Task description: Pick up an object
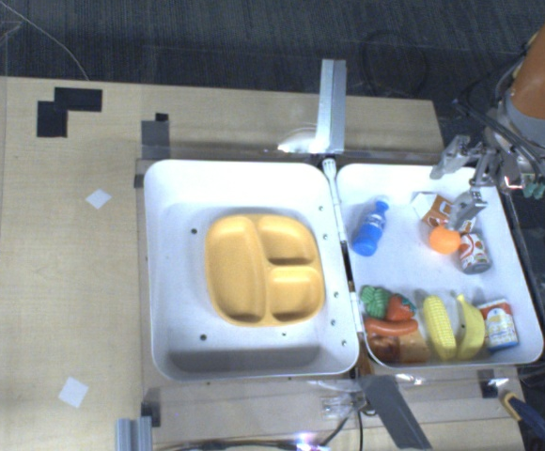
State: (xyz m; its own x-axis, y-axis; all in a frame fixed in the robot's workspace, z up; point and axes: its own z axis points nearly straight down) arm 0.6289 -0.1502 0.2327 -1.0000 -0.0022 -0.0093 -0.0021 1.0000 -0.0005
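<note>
Orange ball (444,240) beneath jaws (470,207) (seemingly apart).

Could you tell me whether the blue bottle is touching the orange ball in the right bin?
Apart. The camera view shows bare white bin floor between the blue bottle and the orange ball.

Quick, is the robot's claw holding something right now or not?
Gripper: it hangs over the right bin, just above the orange ball. Whether it grips anything cannot be told from this view.
</note>
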